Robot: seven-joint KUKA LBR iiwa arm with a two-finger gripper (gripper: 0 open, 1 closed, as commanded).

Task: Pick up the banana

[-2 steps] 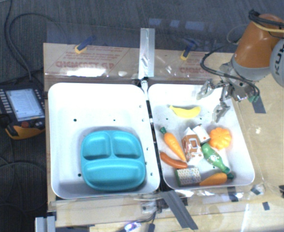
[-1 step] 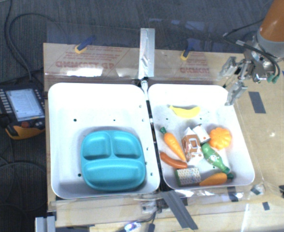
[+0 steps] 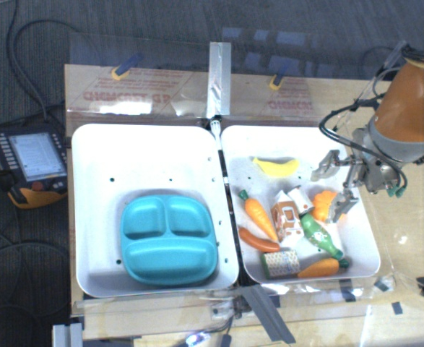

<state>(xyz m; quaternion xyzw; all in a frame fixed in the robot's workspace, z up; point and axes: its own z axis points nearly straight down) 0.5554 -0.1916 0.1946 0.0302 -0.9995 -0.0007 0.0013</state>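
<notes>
Bench (image 3: 81,78) first, from the left: a black hand controller (image 3: 25,165) lies beside it, and then comes the left bin (image 3: 96,150) with a blue tray (image 3: 170,238) inside. Next is the right bin (image 3: 363,255), and it is full of toy food. The banana (image 3: 275,166) lies flat near the back wall of this bin, a little apart from the rest. In front of it sit a carrot (image 3: 258,217), a red sausage (image 3: 257,240), a small white box (image 3: 290,217), an orange (image 3: 323,205) and a green bottle (image 3: 320,238). Last comes the pincer (image 3: 339,181), up over the right side of this bin, near the orange. Its two fingers are spread wide and have nothing between them. The banana is off to its left. I think a good grab means sliding left and back until the fingers are on the two long sides of the banana, then going straight down and closing gently. The back wall is near, so the fingers need room there.
</notes>
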